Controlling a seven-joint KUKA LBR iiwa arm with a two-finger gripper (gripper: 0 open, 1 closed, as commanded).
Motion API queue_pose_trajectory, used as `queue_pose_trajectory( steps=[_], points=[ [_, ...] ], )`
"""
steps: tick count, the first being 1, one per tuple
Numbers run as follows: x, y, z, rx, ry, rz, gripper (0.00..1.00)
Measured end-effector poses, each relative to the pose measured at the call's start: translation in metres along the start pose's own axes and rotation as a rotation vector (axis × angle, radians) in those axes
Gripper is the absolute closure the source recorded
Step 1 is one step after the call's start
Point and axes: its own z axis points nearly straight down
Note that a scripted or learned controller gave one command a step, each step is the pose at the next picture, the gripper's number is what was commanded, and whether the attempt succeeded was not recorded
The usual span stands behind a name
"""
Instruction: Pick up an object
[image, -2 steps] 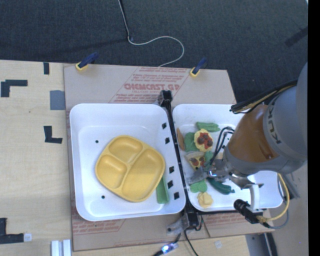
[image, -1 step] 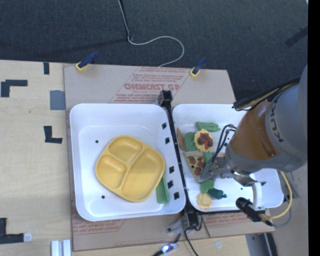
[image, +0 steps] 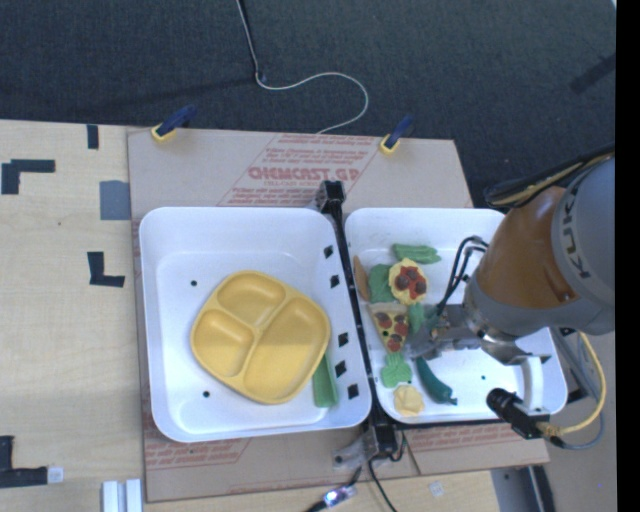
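In the right bin (image: 520, 385), centre-right of frame, gripper (image: 425, 343) sits over the toy food pile (image: 398, 305), jaws' state unreadable; best target one separated piece.

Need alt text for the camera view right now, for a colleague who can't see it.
The grey-and-orange arm reaches into the right bin, its tool low among small toy foods. The left bin holds a yellow divided plate and a green piece.

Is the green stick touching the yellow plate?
Touching. The camera view shows the green stick lying right against the lower right edge of the yellow plate in the left bin, with no white showing between them.
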Motion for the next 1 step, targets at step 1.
queue_pose_trajectory(
  steps=[1],
  points=[
    [0.0017,0.0024,-0.0628,-0.004,-0.001,-0.001,1.00]
  ],
)
